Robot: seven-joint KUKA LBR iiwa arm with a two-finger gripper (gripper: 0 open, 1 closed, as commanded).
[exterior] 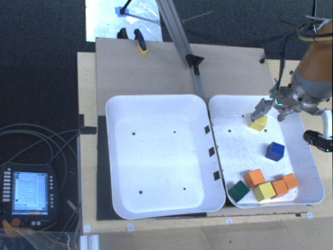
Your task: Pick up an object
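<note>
A small yellow block [258, 123] lies in the upper part of the right bin [307, 155], near its far wall, tilted so that one corner points toward the bin's lower right. It is close to cubic, so no long axis can be made out, and its upper edge is partly covered by a grey finger. The gripper [274, 108] sits just above and to the right of it, with the left finger [261, 108] touching or overlapping the block's top and the other finger well off to the right. The jaws stand wide apart and the block is not between them. The arm's orange band [316, 64] is cut off by the picture's right edge.

Farther down the same bin lies a blue cube [275, 151], apart from the rest. Along the near wall sit a green block [239, 190], an orange cube [254, 177], a second yellow cube [264, 191] and two smaller orange blocks [285, 184], packed together and touching. The left bin [117, 155] lies just beside the right one.
</note>
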